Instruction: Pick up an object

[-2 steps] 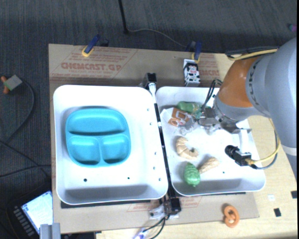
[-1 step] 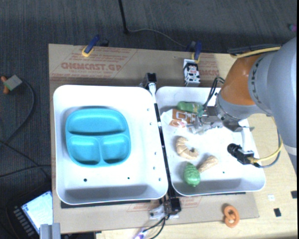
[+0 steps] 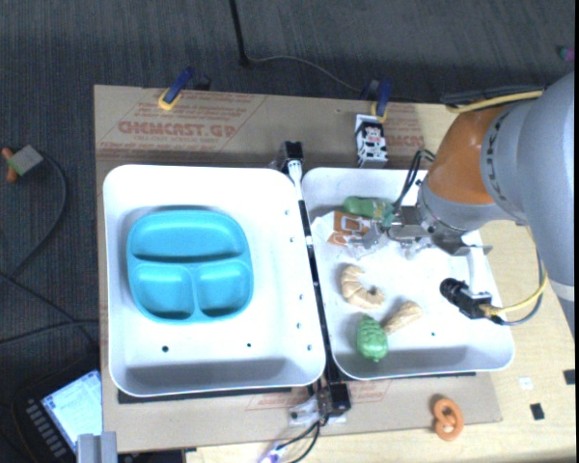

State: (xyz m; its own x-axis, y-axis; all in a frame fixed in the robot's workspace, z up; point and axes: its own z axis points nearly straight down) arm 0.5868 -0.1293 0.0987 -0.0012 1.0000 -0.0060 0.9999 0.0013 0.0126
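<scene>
On the tabletop [image 3: 222, 123] sit two white bins side by side. The left bin [image 3: 125, 355] holds one blue divided tray [image 3: 187, 262]. The right bin [image 3: 482, 350] holds five small things: one orange-and-white item [image 3: 347, 226] at its upper left, one green piece [image 3: 360, 205] just above that, one curled croissant-like pastry [image 3: 359, 286] below, one tan bread piece [image 3: 401, 315] lower still, and one green vegetable [image 3: 372, 340] touching that bread's left end. The gripper [image 3: 378, 228] is down in the right bin, just beside the orange-and-white item; whether it is spread or closed cannot be told. Off the right bin's lower edge lies one small orange ring [image 3: 447, 417].
</scene>
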